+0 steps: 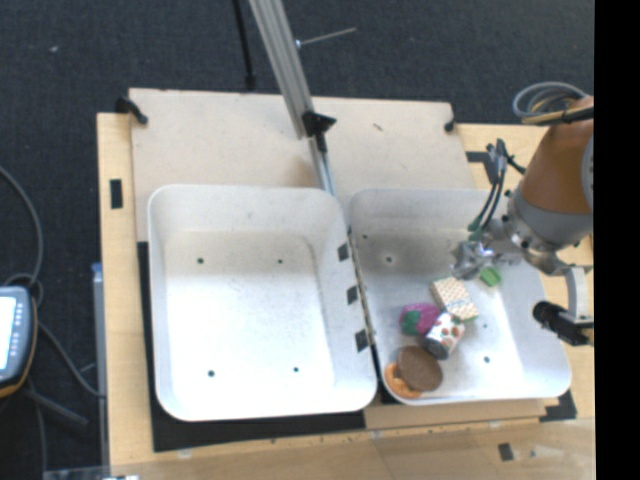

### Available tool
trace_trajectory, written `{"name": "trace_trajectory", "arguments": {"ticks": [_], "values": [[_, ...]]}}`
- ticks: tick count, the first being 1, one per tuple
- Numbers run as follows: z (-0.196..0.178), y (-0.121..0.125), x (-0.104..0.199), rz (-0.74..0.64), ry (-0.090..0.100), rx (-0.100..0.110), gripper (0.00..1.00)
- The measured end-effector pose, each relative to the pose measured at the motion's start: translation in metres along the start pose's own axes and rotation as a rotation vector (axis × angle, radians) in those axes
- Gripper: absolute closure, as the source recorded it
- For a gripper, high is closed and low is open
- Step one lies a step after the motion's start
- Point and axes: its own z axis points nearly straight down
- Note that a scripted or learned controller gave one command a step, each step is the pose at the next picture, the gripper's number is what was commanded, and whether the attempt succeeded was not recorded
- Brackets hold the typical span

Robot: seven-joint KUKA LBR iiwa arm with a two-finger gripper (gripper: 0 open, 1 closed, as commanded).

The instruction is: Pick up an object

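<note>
Claw (grip unclear) | checkered block just below-left | right bin

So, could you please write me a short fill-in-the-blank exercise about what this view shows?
1. All the loose objects lie in the ___ bin.
2. The brown round object lies near that bin's ___ edge.
3. The gripper is above the ___ bin.

Missing words: right; front; right
</note>
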Motion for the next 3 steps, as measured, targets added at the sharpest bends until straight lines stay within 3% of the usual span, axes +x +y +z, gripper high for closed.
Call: {"name": "trace_trajectory", "arguments": {"ticks": [1, 2, 3], "values": [[-0.059, 0.011, 0.001, -0.004, 0.000, -0.002, 1.00], [-0.066, 0.012, 0.000, -0.006, 0.001, 0.004, 1.00], [-0.062, 0.013, 0.051, -0.007, 0.002, 0.005, 1.00]]}}
